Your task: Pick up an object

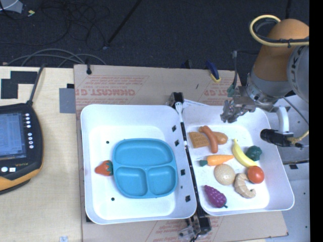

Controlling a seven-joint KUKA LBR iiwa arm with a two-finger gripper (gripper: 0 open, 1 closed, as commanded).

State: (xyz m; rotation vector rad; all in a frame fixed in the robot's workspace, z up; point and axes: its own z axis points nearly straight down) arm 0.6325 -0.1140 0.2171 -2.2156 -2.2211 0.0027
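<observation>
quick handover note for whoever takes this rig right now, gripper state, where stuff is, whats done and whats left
Gripper: above the back edge of the right white bin, nothing seen between its fingers.
Right bin: red plastic sausage, orange toy carrot, yellow toy banana, purple toy grapes, red toy tomato.
Left white bin: blue divided plate, small red strawberry toy.
Done: nothing picked.
Left: grasp and lift one object.

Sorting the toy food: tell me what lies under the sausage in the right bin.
The sausage lies across a tan waffle-like piece, which shows at its left. The part beneath the sausage is covered.
</observation>
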